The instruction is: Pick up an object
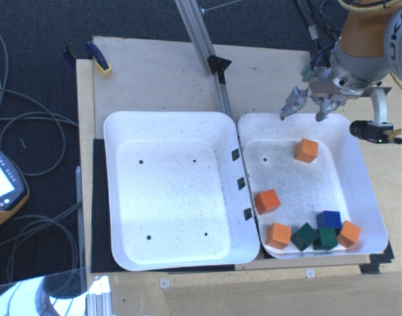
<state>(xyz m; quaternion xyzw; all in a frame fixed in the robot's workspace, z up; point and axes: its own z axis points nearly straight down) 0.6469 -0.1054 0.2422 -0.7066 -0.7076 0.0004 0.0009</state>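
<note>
The gripper (303, 107) hangs spread wide with nothing in it over the far rim of the right bin (365, 170), so it's the approach step (nothing grasped yet), and the nearest orange block (306, 150) just below calls for a descent.

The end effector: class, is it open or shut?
Open: the end effector shows its fingers spread apart above the right bin's far rim, nothing between them.

A pale wooden surface (154, 78) sits on dark carpeted floor (36, 18). Black cables (29, 120) loop across the carpet far left of the tool. A slanted metal rail (197, 25) crosses the surface's back edge, left of the tool. Lighting is even.
</note>
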